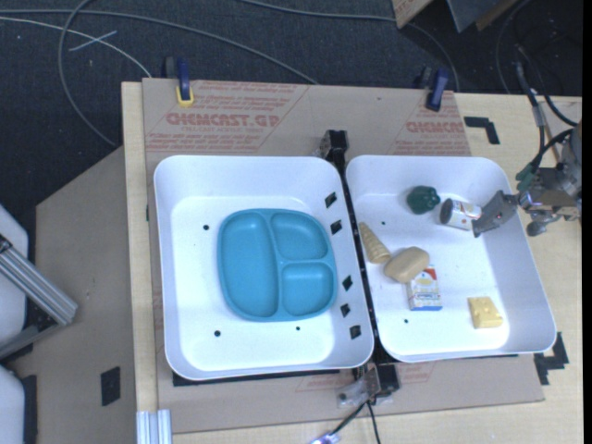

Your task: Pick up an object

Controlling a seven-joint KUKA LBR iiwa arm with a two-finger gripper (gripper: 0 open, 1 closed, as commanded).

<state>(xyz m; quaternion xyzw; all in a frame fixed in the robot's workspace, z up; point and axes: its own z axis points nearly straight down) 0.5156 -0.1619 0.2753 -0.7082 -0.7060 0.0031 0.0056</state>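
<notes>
Gripper (483, 218) low at right bin (525, 289) edge, jaw state unclear — best centre squarely over small white-red object (458, 213) before closing.

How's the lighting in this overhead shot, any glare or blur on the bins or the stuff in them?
Camera view: even, soft light; the two shallow white bins look bright but not blown out, with mild sheen on the divided blue plastic plate. Shadows are faint. The small yellow block and green lump are soft-edged, and the gripper is slightly blurred.

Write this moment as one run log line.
gripper: over right bin, near small tube | holding: nothing seen | left bin: blue plate
</notes>
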